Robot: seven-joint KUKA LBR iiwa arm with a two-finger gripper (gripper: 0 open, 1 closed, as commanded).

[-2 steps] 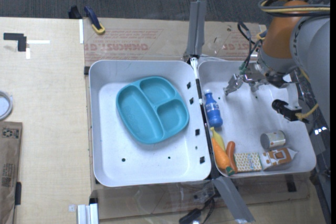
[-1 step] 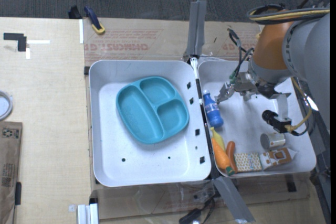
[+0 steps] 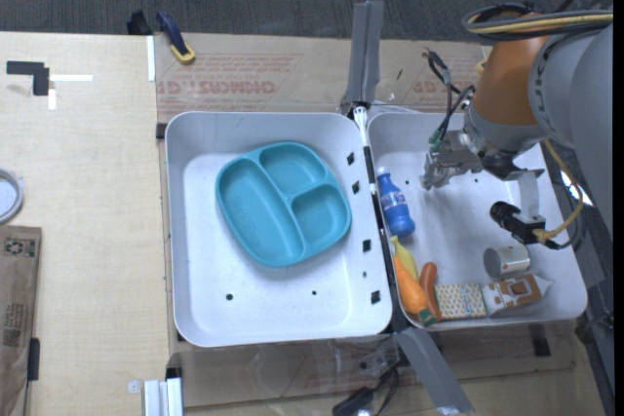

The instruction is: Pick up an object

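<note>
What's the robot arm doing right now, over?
End effector above right bin, nothing held. Blue bottle, carrot untouched. Nothing blocking.

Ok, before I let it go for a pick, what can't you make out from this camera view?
- Gripper: too small and dark against the wrist to tell open or shut.
- Items in the right bin near corner: small box and wafer-like pack have unreadable print; the grey cylinder is too small to identify.
- Carrot and yellow piece: pressed against the bin wall, partly overlapped by the orange-red piece.
- Blue bottle: label unreadable.
</note>
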